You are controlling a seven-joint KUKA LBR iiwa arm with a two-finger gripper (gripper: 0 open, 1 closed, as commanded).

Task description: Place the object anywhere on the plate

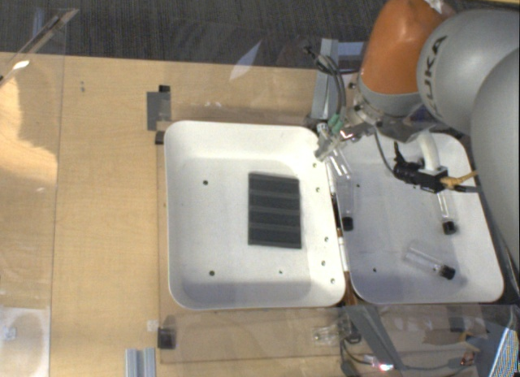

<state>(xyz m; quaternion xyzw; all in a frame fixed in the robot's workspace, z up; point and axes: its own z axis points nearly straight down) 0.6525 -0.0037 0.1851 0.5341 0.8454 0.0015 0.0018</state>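
White bins are sitting side by side on the counter (97,205); the hand (333,141) is hovering over their shared edge, its grip impossible to tell.

The left bin (195,270) is carrying a dark ribbed plate (275,210).

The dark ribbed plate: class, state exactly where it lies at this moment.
In the camera view, the dark ribbed plate lies flat near the middle of the left white bin, left of the gripper at the bins' shared edge.

Bench (89,205): light wood, carrying two white bins.
You've got the left bin (195,229) and right bin (479,282) sitting side by side, edges touching; small black brackets (165,336) on the bench at the left bin's corners.
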